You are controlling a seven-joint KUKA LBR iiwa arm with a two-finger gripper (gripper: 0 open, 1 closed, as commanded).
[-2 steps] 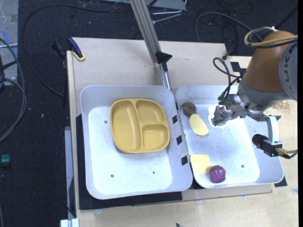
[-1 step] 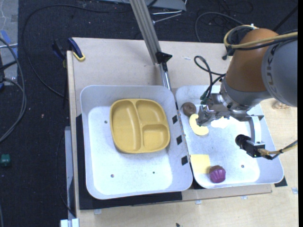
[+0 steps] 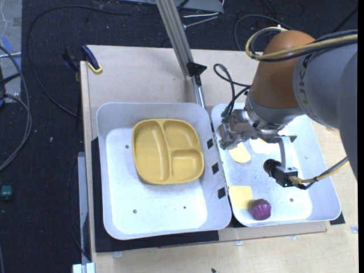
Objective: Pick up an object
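Note:
In the right bin [image 3: 321,203] lie a purple round object [image 3: 261,209], a yellow square block [image 3: 240,196] just up-left of it, and a pale yellow oval piece [image 3: 242,154]. A second pale yellow piece [image 3: 262,146] is partly covered by the arm. My gripper [image 3: 228,136] hangs low over the bin's left side, just left of and above the oval piece and near the wall between the bins. The wrist hides its tip. Nothing can be seen in its hold.
The left bin [image 3: 114,169] holds a yellow divided plate [image 3: 168,151]. A slanted metal pole [image 3: 176,30] runs from the top of the view down to the gap between the bins. Cables and a black fitting [image 3: 278,173] hang off the wrist over the right bin.

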